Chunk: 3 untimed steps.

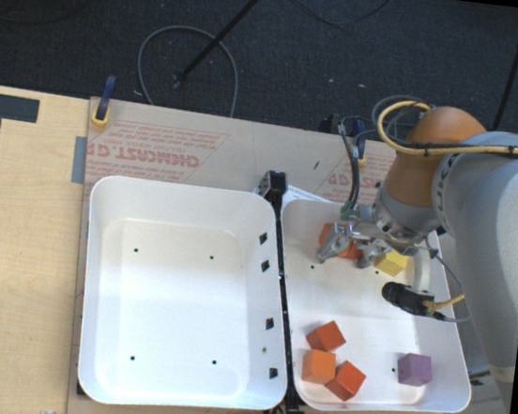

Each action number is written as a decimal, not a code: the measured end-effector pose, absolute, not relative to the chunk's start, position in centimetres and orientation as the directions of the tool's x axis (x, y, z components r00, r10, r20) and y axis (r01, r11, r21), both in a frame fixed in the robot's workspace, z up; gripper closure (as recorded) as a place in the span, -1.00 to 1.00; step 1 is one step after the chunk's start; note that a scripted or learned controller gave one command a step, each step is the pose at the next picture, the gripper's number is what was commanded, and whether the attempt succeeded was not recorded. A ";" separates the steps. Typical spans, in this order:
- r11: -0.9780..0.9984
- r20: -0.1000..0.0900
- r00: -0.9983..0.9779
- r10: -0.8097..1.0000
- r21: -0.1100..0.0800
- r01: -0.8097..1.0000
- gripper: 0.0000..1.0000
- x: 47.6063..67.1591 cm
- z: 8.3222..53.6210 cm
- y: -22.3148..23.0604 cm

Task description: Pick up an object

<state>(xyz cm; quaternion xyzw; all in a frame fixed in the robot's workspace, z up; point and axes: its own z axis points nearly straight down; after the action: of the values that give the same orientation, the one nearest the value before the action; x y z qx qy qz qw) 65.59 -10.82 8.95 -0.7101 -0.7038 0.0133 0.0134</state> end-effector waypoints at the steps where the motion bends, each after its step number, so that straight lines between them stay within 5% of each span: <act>1: 0.007 0.001 -0.007 1.000 0.007 1.000 1.00 62.6 19.0 -1.1; 2: -0.007 -0.002 0.007 1.000 -0.002 1.000 1.00 57.1 18.6 -10.2; 3: -0.001 0.000 0.001 1.000 -0.001 1.000 -1.00 57.2 18.6 -9.8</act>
<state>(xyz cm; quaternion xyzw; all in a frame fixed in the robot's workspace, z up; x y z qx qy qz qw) 57.23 -9.77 18.59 -0.7073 -0.7069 0.0005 0.0005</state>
